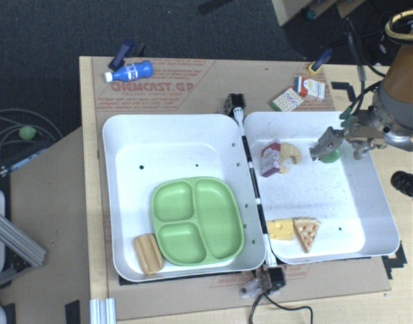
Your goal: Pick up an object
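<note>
Near edge, left white shallow bin [119,181]: tan bread-like block [147,253] lying in the front-left corner, just beside and touching the rim of a light green three-compartment plastic plate [196,219] that sits in the bin's front half. Black cable and connector [265,285] at the bench front, below the seam between the bins.

Right white shallow bin [368,208], front: yellow cheese-like wedge [281,229] and an orange-speckled pizza-slice triangle [306,233], side by side, touching or nearly so.

Further back in the same bin: dark red and white packet-like item [270,159] next to the dividing wall, with a small tan lump [291,154] just beside it on the right.

Grey two-finger gripper [326,147] is over the back right of the right bin, tilted, arm in from the right. Small green object [330,156] sits right at the fingertips, partly hidden. Can't tell whether the fingers are apart or together, or whether the green object is between them.

Behind the bins on the cardboard-topped bench [193,86]: blue and white bottle [129,71] at left, small printed cartons [297,94] at right.
</note>
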